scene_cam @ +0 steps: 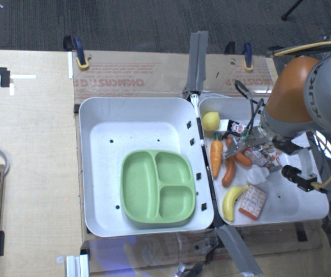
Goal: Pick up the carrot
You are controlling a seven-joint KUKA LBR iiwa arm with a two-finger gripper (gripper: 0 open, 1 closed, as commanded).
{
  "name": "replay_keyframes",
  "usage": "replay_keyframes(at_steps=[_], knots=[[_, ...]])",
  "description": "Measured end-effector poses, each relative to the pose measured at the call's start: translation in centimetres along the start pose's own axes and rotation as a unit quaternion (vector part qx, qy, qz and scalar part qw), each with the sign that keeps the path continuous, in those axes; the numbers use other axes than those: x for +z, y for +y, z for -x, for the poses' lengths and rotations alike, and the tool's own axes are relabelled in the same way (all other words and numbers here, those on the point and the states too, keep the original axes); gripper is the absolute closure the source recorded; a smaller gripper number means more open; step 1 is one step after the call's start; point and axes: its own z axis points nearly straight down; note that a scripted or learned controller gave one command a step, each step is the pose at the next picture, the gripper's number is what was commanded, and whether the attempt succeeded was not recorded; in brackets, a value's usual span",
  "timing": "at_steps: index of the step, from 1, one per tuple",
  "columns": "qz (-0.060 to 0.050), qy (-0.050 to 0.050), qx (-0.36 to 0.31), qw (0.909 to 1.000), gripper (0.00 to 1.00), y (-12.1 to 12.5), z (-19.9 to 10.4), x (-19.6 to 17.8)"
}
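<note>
The carrot (216, 157) is orange and lies lengthwise along the left wall of the right bin (304, 209), just below a yellow lemon (211, 120). My gripper (239, 148) hangs low over the bin a short way to the right of the carrot's upper half, above a cluster of small items. The grey arm with its orange band (289, 97) reaches in from the right and hides part of the bin behind it. I see nothing held in the gripper.
A red-orange sausage (229, 173) lies right beside the carrot, with another reddish piece (243, 159) under the gripper. A banana (230, 202) and a small red box (252, 202) sit nearer the front. The left bin (96, 154) holds a green divided plate (157, 186).
</note>
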Motion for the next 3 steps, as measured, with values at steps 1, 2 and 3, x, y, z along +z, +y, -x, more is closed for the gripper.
replay_keyframes(at_steps=[1,2,3], knots=[[-0.001,0.0,-0.019,0.9998,0.0,-2.9,-5.3,-9.9],[-0.002,0.001,-0.062,0.9981,0.0,-2.8,-9.6,-9.8],[-0.002,0.001,-0.044,0.999,0.0,-8.8,-2.1,-4.8]])
